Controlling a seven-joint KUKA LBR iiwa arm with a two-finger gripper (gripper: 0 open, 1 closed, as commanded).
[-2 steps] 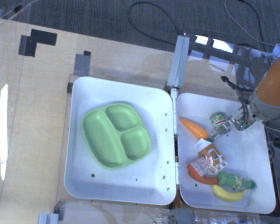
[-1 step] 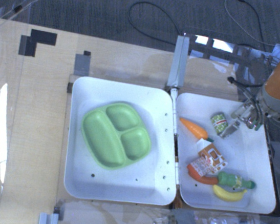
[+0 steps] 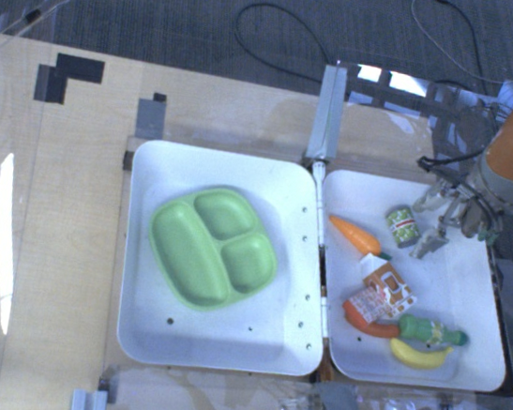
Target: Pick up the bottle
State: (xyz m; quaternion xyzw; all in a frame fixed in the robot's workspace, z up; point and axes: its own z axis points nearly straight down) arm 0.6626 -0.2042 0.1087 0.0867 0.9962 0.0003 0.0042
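As the arm reaches in from the right, its gripper (image 3: 438,230) hangs over the upper part of the right bin (image 3: 491,322), fingers (image 3: 420,249) spread apart with nothing between them.

Right bin, contents:
- Bottle (image 3: 432,332): green, lying on its side near the bin's lower edge, just above and touching the banana (image 3: 419,354). Well apart from the gripper. Judged light, rigid plastic with a smooth, rounded body that may roll or slip; best taken across the middle of the body, fingers crosswise to its long axis.
- Carrot (image 3: 355,234): orange, near the dividing wall.
- Small green can (image 3: 403,226): just beside the gripper.
- Carton (image 3: 383,293): orange and white, possibly a juice box; print too small to read.
- Red item (image 3: 368,323): partly under the carton, beside the bottle's end.

Left bin (image 3: 131,324): green divided plate (image 3: 214,246).

Crowding around the bottle leaves little room for the fingers.
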